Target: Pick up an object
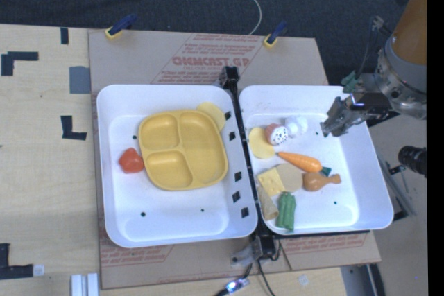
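Hovering dark two-finger hand (337,123), grip state not discernible, nothing seen held; approach step; descent needed toward orange plastic carrot (301,161) below-left.

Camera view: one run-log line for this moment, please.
gripper: above right bin, upper right | carrot: lying in bin, untouched | pick: not yet done

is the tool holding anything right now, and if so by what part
Nothing is held. The tool hovers above the right bin, right of the toy food, with no object between its fingers.
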You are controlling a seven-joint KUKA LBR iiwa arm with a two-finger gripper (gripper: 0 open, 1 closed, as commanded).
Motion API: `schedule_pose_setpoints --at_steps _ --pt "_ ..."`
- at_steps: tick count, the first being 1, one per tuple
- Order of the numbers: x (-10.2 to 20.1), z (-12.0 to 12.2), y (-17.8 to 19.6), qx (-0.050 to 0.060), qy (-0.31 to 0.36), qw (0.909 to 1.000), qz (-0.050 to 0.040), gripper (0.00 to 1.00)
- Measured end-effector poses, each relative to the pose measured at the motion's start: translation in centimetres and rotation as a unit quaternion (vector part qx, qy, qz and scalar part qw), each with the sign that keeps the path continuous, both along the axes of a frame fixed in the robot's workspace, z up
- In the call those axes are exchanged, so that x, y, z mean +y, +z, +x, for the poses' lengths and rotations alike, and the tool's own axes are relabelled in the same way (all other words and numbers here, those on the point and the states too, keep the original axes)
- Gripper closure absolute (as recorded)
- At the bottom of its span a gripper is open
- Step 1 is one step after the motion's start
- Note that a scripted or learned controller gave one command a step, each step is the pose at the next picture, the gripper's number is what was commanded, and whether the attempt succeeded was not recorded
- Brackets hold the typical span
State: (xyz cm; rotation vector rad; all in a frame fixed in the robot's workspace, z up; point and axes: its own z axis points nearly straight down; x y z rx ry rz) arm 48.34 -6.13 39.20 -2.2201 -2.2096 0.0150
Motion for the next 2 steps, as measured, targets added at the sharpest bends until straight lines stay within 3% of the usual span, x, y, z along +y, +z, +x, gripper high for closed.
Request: schedule_pose_setpoints --at_steps 1,2 --pt "-5.2 0.0 11.5 -0.013 0.001 0.9999 -0.002 1.0" --pt "-8.8 -0.1 -1.1 -0.001 0.0 1.0 0.0005 1.0"
